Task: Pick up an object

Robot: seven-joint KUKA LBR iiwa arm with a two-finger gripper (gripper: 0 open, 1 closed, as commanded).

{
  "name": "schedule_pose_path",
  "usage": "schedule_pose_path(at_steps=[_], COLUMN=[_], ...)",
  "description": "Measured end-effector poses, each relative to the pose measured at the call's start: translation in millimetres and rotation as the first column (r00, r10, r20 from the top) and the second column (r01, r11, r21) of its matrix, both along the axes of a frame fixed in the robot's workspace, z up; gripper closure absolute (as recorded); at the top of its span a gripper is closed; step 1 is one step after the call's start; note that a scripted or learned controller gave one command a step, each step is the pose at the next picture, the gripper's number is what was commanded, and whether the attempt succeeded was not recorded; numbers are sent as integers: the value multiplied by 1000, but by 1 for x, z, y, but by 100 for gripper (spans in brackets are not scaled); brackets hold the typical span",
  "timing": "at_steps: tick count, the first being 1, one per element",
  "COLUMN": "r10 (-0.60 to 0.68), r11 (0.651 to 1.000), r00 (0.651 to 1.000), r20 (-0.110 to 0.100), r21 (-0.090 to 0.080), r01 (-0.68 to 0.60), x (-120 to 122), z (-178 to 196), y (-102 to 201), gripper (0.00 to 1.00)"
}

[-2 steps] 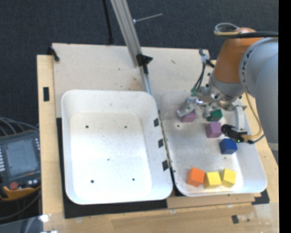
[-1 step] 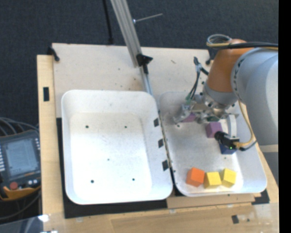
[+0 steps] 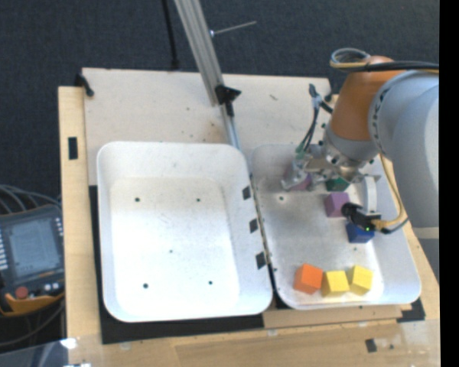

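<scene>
You had the arm [image 3: 382, 121] reaching in over the far part of the right bin [image 3: 291, 228], with the gripper [image 3: 315, 176] low above the bin floor near its back wall. From this slanted view I could not tell how the jaws stood; the wrist and cabling hid them.

The candidates for your pick all sat in that right bin. A purple block [image 3: 336, 203] lay just beside the gripper, toward the front, and a blue block [image 3: 359, 232] sat a little nearer the front again, partly covered by a black cable fitting. A small green piece [image 3: 337, 183] showed under the wrist, too hidden to name. Along the front wall, an orange cube [image 3: 308, 278] and two yellow cubes [image 3: 336, 282] [image 3: 361, 279] stood in a row, touching or nearly so. The left bin [image 3: 176, 228] held nothing to grasp.

I judged these blocks to be light, rigid and not fragile, probably with smooth faces that could slip if pinched on a corner. You would have done best to close on two opposite flat faces, squarely. The purple block looked the easiest choice, standing apart from its neighbours; the front row left little room for a finger between cubes.
</scene>
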State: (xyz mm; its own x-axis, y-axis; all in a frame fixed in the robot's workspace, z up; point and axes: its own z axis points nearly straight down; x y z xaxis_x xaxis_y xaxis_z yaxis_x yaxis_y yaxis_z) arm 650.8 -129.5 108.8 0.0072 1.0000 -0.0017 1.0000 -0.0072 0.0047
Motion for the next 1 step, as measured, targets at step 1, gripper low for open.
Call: schedule_pose_path(at_steps=[1], r10=[3], r11=[1000], r00=[1000], r20=[1], r21=[1], r01=[-3], x=[4], z=[44], y=[-2], gripper=[100])
